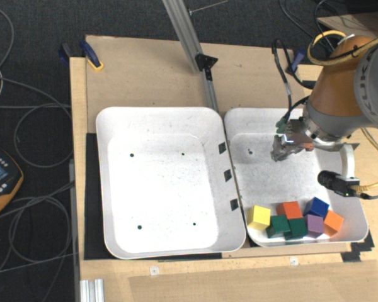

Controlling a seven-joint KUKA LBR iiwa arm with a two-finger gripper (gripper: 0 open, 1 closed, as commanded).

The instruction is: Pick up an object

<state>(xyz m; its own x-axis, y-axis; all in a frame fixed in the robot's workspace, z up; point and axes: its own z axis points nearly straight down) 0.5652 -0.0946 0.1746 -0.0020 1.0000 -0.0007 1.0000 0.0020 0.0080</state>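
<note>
Metal gripper (281, 148) hangs over right bin (264, 181), jaw state unclear; matte coloured cubes (294, 219) cluster against near rim.

white bins (157, 121) (speckled), yellow block (260, 216)

Plenty of open floor in the right bin (264, 175) around its middle and far end, but the near edge is jammed with a tight cluster of blocks (296, 219), yellow through orange, pressed against the rim, while the left bin (157, 181) is wide open all over.
</note>
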